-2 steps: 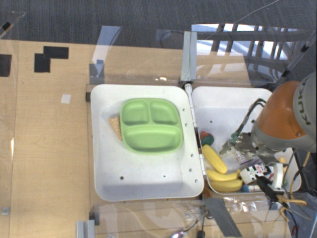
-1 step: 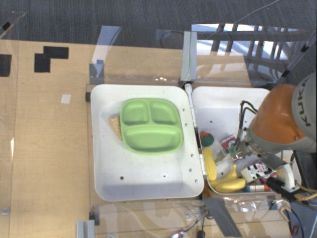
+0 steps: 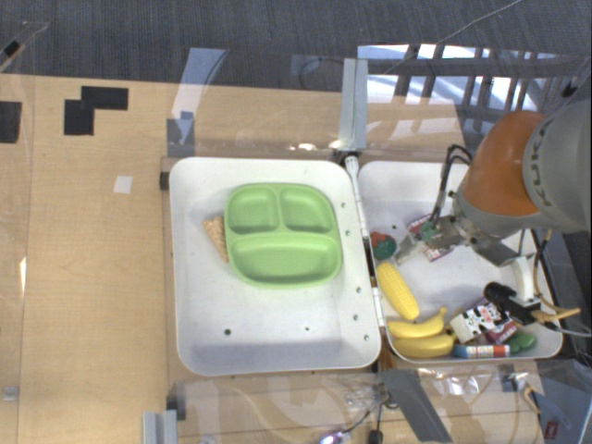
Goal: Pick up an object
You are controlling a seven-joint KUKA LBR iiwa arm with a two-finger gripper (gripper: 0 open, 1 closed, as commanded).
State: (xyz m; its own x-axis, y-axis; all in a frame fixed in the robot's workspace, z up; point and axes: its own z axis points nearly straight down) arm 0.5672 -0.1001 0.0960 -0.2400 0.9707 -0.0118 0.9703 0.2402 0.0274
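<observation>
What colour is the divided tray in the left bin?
Light green; the divided tray shows clearly in the camera view.

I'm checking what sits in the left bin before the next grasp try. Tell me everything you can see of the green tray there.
The green tray is a light green divided plate, plastic by its look, with rounded corners. It has three compartments: two smaller ones on the far side and one wide one on the near side. It lies flat and right side up in the left bin, toward the far half. A tan, speckled flat object sticks out from under or beside its left edge; I cannot tell which.
</observation>
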